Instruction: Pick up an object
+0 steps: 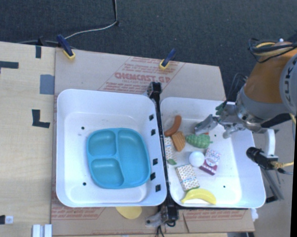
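The right bin [245, 176] holds several small items: a brown sausage [173, 125], an orange ridged piece [177, 141], a green knobbly toy [198, 140], a white ball [196, 158], a small white-and-maroon carton [211, 161], a checkered box [187, 177] and a yellow banana [199, 196]. My gripper [216, 128] hangs over the bin's back part, just above and right of the green toy. Its fingers [204, 126] are spread open with nothing between them.
The left bin [73, 116] carries a blue divided plate [118, 157]. A black divider [157, 136] with clips runs between the bins. A yellow disc [128, 211] lies on the cardboard below the left bin. The arm's orange band [271, 78] stands at the right.
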`<state>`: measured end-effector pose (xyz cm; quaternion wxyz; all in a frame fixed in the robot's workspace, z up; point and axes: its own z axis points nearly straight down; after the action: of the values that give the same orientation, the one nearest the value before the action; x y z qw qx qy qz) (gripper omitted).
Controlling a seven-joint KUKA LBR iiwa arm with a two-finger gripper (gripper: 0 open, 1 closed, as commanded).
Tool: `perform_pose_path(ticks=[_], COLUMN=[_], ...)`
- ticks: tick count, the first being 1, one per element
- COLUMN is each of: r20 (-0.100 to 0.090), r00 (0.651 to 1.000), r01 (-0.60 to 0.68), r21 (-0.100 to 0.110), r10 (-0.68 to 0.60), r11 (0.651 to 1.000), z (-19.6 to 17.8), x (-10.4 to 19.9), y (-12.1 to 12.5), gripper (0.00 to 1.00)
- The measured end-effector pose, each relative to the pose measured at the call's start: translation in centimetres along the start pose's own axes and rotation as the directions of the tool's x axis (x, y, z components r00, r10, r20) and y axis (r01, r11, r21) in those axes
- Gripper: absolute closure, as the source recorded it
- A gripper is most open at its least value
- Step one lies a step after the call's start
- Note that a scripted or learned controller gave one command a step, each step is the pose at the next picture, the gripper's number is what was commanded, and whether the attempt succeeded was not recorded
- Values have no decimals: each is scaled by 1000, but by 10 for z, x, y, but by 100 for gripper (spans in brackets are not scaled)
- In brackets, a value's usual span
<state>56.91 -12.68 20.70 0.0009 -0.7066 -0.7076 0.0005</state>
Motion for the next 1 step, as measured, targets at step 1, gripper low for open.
perform_pose_path(ticks=[1], r20=[2], r00=[1000], r01=[0], r21=[-6], r10=[0], r11=[1000], z=[120], x=[-9], y=[24], gripper=[0])
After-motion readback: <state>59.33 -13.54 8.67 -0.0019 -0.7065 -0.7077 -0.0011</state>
